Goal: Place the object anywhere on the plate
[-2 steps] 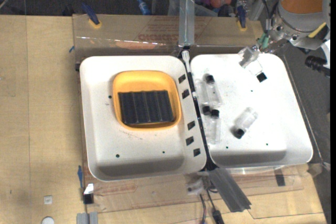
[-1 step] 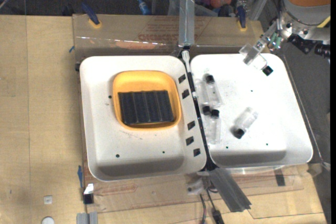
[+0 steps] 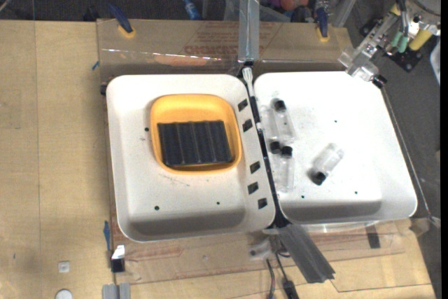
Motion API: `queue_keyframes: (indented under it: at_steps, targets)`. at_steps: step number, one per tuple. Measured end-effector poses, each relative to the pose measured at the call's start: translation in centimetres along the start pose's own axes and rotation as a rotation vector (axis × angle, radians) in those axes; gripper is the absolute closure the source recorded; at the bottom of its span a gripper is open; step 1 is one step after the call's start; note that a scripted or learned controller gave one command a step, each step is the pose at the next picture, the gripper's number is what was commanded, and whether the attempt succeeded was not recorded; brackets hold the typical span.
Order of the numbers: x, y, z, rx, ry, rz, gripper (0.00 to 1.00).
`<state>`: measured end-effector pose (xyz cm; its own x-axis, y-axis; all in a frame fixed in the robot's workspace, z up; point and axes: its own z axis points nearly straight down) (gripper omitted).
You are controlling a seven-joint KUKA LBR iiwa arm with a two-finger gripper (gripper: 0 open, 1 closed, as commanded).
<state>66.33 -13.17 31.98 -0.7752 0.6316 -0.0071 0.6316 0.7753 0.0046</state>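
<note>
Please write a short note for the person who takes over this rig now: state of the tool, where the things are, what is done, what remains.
Tool: raised above the right bin's far right corner, holding nothing that can be seen.
Plate: yellow, in the left bin, with a dark ribbed rack lying on it.
Objects: three clear vials with black caps in the right bin, two along its left wall, one near the middle.
Done: no vial on the plate.
Left: pick a vial, place it on the plate.
</note>
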Motion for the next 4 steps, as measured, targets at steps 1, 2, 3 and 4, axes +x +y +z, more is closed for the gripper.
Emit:
queue_keyframes:
  at_steps: [1, 2, 3, 4]
  targets:
    - [-2.6, -3.3, -3.4, 0.0, -0.001, -0.163, 1.0]
    - [-3.8, -5.7, -6.4, -0.001, -0.003, -0.429, 1.0]
    - [-5.5, -7.3, -11.8, -0.001, -0.004, -0.718, 1.0]
    - [-6.1, -6.6, -11.7, -0.001, -0.003, -1.006, 1.0]
